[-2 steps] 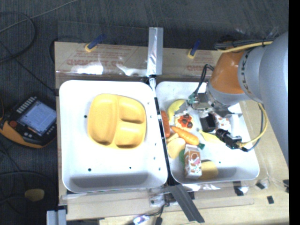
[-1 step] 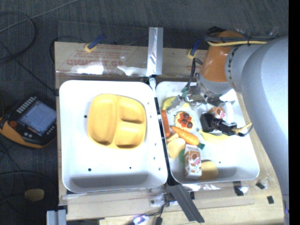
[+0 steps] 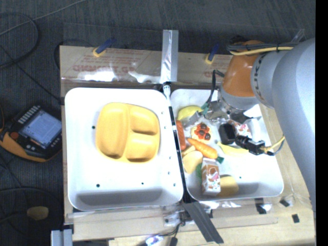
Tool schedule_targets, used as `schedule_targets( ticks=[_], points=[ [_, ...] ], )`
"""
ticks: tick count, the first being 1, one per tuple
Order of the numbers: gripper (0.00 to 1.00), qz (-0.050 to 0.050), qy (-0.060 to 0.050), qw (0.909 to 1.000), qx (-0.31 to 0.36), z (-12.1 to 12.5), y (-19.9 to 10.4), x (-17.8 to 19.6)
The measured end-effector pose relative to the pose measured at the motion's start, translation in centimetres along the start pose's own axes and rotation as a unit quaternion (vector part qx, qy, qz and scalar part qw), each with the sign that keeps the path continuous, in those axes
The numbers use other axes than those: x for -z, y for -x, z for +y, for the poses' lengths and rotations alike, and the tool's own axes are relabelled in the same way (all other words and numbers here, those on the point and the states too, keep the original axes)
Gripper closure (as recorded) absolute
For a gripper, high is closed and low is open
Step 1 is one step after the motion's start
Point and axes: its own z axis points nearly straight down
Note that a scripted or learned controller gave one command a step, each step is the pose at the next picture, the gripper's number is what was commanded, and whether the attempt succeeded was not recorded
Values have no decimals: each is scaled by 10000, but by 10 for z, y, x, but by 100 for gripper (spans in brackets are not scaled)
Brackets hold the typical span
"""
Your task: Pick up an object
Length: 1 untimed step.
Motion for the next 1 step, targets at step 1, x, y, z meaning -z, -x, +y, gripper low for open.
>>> schedule_targets(
  ticks=[1],
  points=[
    [100,12,11,10000,-3,1,0,10]
  ],
)
